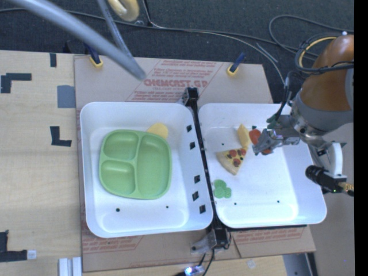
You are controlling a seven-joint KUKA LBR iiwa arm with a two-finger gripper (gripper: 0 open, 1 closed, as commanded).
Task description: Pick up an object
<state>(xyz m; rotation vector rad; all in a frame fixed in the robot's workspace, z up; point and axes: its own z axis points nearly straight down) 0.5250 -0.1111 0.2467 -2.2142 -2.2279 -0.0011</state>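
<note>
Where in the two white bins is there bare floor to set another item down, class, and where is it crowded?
Right bin: bare floor right of the green piece. Left bin: a strip below the green tray. Crowded: around the pizza slice, yellow piece and gripper.

We see a pale wood bench (34, 171) with dark tape marks on its left part. A brown cardboard sheet (172, 76) with red print lies flat on it, held at its far edge by two clamps (95, 59), one near each far corner. Two white bins sit on the sheet side by side, touching along a black clip strip (196, 154): the left bin (92, 211) and the right bin (310, 211). Dark cables (230, 36) run across the floor beyond the bench.
</note>
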